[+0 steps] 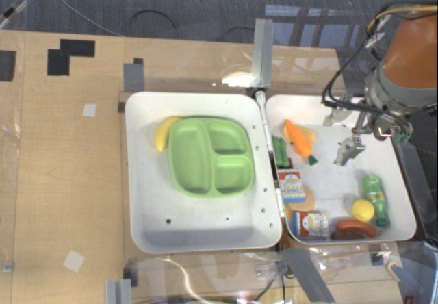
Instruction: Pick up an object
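Wooden bench [61,179] carries two white bins; your gripper [349,152], fingers apart and holding nothing, hangs over the right bin [404,227] near the carrot [298,140], so a badly aimed descent risks closing on bare floor

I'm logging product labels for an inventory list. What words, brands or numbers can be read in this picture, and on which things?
No text can be read here.
The small carton in the right bin has a red and blue printed face, too small and blurred to read.
The can near that bin's front edge has a printed label, also too blurred to read.
The green bottle shows no legible label.
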